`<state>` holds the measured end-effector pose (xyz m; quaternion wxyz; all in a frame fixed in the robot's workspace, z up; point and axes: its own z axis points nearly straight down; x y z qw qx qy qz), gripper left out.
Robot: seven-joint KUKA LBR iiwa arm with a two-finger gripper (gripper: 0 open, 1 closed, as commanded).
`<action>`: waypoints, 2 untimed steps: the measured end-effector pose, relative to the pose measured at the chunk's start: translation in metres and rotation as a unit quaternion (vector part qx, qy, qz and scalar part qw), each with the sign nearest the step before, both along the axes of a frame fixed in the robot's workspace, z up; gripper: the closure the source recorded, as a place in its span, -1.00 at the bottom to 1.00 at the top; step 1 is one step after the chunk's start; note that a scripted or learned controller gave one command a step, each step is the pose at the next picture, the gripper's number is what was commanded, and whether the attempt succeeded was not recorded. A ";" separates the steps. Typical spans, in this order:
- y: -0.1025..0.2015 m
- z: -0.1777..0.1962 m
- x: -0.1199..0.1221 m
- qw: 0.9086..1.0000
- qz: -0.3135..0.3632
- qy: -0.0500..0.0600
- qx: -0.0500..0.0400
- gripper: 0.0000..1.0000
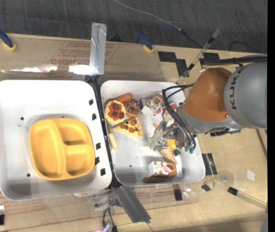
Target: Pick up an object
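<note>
Gripper is hovering low in right bin among crowded toy food; grip state unclear. Neighbours like the pizza slice risk getting nudged instead.

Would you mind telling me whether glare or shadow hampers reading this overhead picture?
Camera view: glare washes out the clear tape above the left bin; the yellow divided tray casts a soft shadow; the arm shades the small items beside the tool, which look slightly blurred.
</note>
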<state>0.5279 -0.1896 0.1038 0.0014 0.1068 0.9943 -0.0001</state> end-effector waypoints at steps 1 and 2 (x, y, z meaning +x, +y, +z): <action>0.014 0.119 0.067 1.000 -0.026 -0.004 -0.001 1.00; 0.014 0.114 0.065 1.000 -0.027 0.000 0.000 -1.00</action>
